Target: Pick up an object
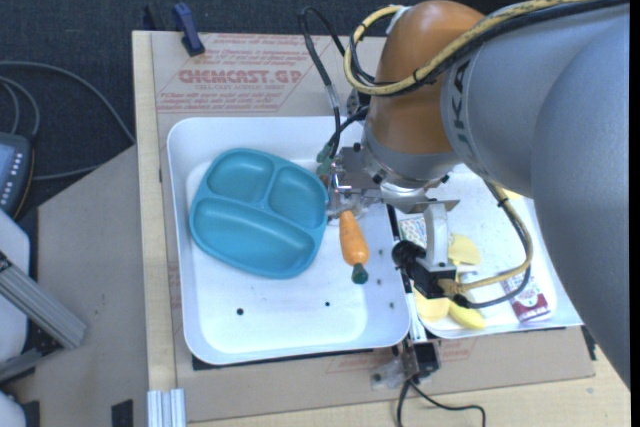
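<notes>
**Arm** (520, 115). Grey, orange band above the wrist, reaching in from the right over the seam between the two bins.

**Counter** (240, 75). Faced with brown card printed in red; carries both bins.

**Left bin** (200, 315). Shallow, white. Holds a blue plate and a toy carrot; the near half of its floor is bare.

**Right bin** (555, 320). White, largely hidden under the arm. Holds yellow pieces (450, 313) and a red-printed packet (528, 300) at its near edge.

**Blue plate** (258, 212). Divided in three, lying flat, far-left of its bin. Stiff and probably light, but wide and smooth, so a poor candidate for a pinch.

**End effector** (343, 195). Low over the left bin, at the plate's right rim and directly above the carrot's orange end. Whether it is open, closed or gripping cannot be told: the wrist blocks it.

**Toy carrot** (352, 240). Just right of the plate, near the bin's right wall, green tip pointing towards the camera. Likely light, rigid and a little slick (tapered, so it may squirt out of a grip near the tip). Best taken across the thick orange middle.
</notes>
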{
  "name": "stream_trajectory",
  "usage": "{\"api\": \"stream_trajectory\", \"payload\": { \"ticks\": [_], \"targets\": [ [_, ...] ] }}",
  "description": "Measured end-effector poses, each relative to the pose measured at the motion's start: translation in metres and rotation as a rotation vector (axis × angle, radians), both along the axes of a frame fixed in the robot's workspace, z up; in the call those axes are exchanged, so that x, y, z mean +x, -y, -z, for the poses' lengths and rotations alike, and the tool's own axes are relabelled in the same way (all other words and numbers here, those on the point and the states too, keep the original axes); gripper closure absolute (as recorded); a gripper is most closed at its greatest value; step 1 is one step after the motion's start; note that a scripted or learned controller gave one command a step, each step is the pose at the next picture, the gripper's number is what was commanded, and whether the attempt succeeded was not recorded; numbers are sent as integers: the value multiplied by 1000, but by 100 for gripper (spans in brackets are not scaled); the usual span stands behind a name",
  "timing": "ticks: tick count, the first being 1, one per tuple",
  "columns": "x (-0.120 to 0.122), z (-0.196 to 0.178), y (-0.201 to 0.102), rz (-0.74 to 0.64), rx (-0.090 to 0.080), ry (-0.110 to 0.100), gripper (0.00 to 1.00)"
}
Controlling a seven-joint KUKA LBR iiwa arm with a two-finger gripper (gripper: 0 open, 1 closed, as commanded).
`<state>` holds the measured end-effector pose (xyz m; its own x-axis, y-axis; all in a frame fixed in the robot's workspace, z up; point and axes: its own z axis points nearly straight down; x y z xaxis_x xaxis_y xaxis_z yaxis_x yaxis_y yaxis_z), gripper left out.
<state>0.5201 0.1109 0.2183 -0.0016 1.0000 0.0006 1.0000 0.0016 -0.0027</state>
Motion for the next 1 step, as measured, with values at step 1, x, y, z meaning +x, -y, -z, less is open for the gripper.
{"api": "stream_trajectory", "payload": {
  "ticks": [1],
  "targets": [
    [-15, 34, 29, 2, -1, 1, 100]
  ]
}}
